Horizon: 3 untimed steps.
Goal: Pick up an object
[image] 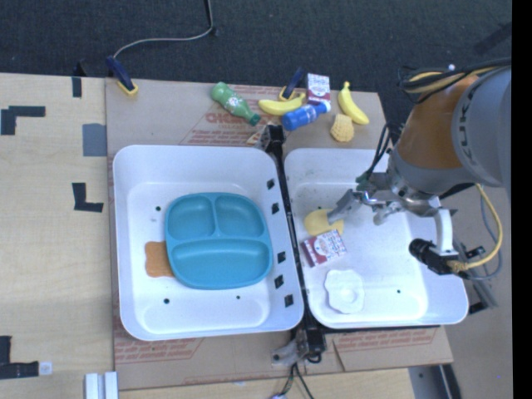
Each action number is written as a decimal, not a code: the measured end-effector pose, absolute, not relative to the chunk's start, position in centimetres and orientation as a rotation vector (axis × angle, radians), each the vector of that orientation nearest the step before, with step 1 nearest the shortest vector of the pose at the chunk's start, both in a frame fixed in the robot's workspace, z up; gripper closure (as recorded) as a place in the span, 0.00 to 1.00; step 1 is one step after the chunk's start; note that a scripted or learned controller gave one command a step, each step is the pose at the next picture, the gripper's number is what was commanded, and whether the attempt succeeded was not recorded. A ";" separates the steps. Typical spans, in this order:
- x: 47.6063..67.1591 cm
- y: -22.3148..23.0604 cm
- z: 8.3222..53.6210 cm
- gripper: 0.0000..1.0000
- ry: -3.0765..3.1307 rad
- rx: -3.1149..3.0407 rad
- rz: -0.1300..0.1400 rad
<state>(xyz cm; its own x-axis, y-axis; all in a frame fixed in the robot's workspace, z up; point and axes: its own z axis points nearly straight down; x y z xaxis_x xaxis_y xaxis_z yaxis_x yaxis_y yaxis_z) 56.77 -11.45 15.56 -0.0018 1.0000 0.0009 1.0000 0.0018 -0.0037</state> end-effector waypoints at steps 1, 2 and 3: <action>59.8 -9.7 8.6 0.00 -2.224 -2.222 -0.001; 61.8 -9.4 8.6 0.00 -2.224 -2.222 -0.002; 66.6 -9.9 8.5 0.00 -2.226 -2.221 -0.001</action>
